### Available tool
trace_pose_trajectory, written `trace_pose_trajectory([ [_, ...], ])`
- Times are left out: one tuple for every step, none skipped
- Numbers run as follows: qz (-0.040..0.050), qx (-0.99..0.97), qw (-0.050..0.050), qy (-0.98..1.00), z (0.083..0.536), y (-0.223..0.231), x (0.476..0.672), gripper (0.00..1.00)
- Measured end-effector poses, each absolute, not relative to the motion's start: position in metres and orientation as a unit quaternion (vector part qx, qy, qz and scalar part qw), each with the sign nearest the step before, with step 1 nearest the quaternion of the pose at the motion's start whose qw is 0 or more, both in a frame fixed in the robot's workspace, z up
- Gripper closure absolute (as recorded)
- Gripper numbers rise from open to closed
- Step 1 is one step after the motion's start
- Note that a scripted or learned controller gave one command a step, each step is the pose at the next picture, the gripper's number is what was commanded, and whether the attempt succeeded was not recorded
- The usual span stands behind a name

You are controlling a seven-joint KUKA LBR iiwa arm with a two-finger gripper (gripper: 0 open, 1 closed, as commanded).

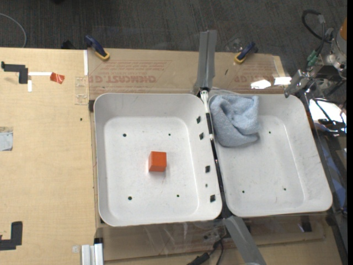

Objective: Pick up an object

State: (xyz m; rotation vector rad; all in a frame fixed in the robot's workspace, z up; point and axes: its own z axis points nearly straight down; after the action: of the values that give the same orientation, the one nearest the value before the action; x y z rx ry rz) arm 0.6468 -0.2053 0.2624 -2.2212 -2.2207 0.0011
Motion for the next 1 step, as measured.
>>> trace_pose_trajectory([
  [0.0004, -0.544, -0.001, -0.839, 0.3113, -0.2099, 0.6208, 0.0],
])
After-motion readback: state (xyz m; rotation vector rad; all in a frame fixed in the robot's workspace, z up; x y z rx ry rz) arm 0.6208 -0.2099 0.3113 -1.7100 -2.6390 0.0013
